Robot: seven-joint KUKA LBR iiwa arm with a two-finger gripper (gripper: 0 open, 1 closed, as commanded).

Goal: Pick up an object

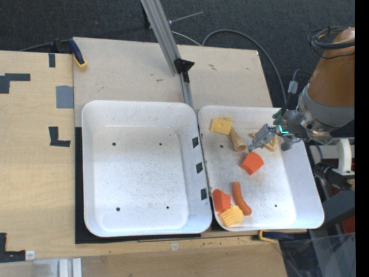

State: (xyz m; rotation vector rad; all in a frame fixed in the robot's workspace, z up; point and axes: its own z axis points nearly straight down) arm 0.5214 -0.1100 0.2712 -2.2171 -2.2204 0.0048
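Arm reaches in from the table's right edge; hand sits low over the back right part of the right bin. Can't tell whether it's open or closed, nothing visibly gripped. Orange block lies just in front of the hand, mid-bin. Yellow block and tan cylinder lie toward the bin's back left corner, close together. Orange sausage, red-orange piece and yellow ridged piece are clustered at the front left corner. Left bin sits beside it, toward the table's middle.
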